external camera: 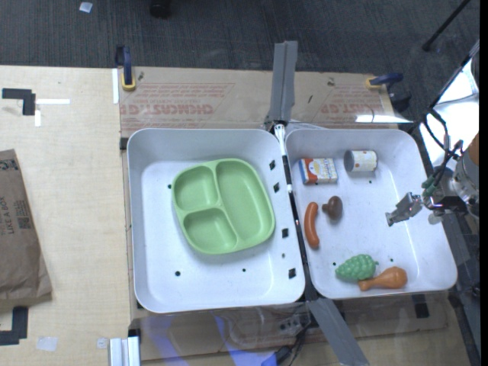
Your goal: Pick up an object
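Gripper [406, 209] sits over the right side of the right bin [418, 152], coming in from the right edge. Whether it's released or clenched: cannot tell, too small and blurred at this angle. Nothing visibly held.

Pickable objects, all in the right bin, relative to the gripper tip:
- brown mushroom-like piece [333, 207]: left of the tip, roughly level with it, well apart.
- red sausage [311, 225]: further left, lying lengthwise near the bin's left wall, just beside the mushroom piece but not touching.
- small box with red and blue print [318, 171]: up and to the left, near the bin's far wall.
- white can [361, 161] on its side: up and slightly left, just beside the box, closest of the far-row items.
- green grape-like cluster [356, 268]: down and left, near the bin's front wall.
- orange drumstick [385, 279]: almost straight below the tip, touching or nearly touching the green cluster.

Bare bin floor directly around the tip; no object in contact with it.

Left bin [145, 227] holds a green three-compartment tray [223, 205], far left of the gripper. Brown paper bag [19, 227] lies on the bench at the far left.
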Action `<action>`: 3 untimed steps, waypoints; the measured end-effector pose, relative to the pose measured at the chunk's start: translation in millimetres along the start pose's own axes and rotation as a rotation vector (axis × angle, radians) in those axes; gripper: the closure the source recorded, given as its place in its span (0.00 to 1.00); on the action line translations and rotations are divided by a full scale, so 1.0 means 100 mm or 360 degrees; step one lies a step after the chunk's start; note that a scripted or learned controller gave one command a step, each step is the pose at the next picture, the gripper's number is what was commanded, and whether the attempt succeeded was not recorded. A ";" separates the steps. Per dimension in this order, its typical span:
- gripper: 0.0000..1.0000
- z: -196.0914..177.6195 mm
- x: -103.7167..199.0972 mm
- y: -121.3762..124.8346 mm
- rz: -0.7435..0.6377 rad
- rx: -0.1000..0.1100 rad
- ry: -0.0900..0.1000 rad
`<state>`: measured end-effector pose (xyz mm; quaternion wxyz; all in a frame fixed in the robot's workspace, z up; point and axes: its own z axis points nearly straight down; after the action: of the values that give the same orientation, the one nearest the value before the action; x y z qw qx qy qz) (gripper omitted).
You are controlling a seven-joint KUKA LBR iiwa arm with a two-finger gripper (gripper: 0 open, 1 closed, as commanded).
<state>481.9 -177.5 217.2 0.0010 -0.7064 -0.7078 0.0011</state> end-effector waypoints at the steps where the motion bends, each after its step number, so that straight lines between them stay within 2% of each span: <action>1: 0.00 0.58 0.19 0.58 -0.0101 0.0000 -0.0001; 2: 0.00 1.25 0.72 1.08 -0.0429 -0.0005 -0.0002; 3: 0.00 0.26 1.02 0.60 -0.0329 -0.0003 -0.0001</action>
<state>541.7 -75.2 191.3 0.0002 -0.6296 -0.7769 0.0007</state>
